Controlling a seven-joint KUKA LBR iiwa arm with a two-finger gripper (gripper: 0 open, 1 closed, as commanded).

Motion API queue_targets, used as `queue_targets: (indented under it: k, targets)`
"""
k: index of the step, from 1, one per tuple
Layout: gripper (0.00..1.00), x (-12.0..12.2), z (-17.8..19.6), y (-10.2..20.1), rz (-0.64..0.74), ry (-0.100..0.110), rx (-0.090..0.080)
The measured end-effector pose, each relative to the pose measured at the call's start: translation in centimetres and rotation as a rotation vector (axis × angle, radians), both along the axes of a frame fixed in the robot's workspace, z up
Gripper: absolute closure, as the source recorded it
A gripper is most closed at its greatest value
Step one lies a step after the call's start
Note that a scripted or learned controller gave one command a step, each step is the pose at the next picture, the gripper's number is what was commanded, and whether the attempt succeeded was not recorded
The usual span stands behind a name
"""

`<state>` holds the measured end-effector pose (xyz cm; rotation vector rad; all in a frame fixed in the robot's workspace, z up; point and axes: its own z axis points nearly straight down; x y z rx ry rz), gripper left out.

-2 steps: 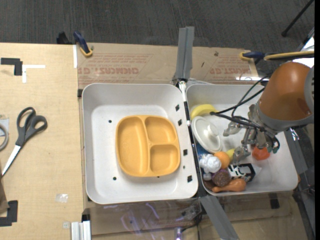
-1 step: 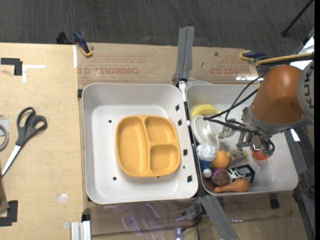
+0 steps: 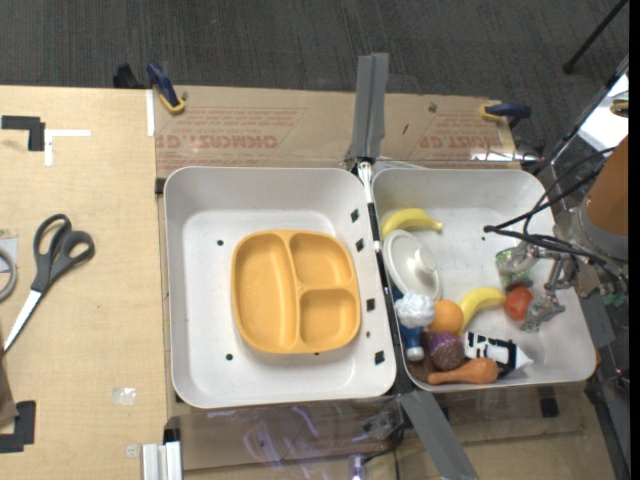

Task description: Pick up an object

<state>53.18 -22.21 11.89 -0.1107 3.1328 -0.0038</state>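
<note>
Bench: pale wood surface [image 3: 90, 298] with scissors [image 3: 45, 263] lying at its left; brown cardboard [image 3: 260, 133] runs along the far side of the bins.
Left bin [image 3: 190, 268]: holds one yellow divided plate [image 3: 296, 291], lying flat.
Right bin [image 3: 560, 358]: holds a banana [image 3: 410, 220] at the far left, a white cup [image 3: 412, 263], an orange [image 3: 447, 316], a second banana [image 3: 480, 303], a purple ball [image 3: 446, 349], an orange gourd [image 3: 465, 372] and a black-and-white box [image 3: 492, 349] at the near edge.
Gripper [image 3: 540, 303]: low at the bin's right side, just beside a red object [image 3: 517, 303]; whether its fingers grip anything, I cannot tell.
</note>
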Motion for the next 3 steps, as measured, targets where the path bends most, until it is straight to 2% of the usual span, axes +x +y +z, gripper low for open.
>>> queue_targets:
  k: [1, 2, 3]
  targets:
    - [0.0, -1.9, -1.4, 6.3, 0.014, -0.031, -0.008]
    - [0.0, 2.5, -2.5, 10.9, -0.162, -0.002, 0.001]
    - [0.0, 8.9, -2.5, 3.8, -0.211, -0.001, 0.002]
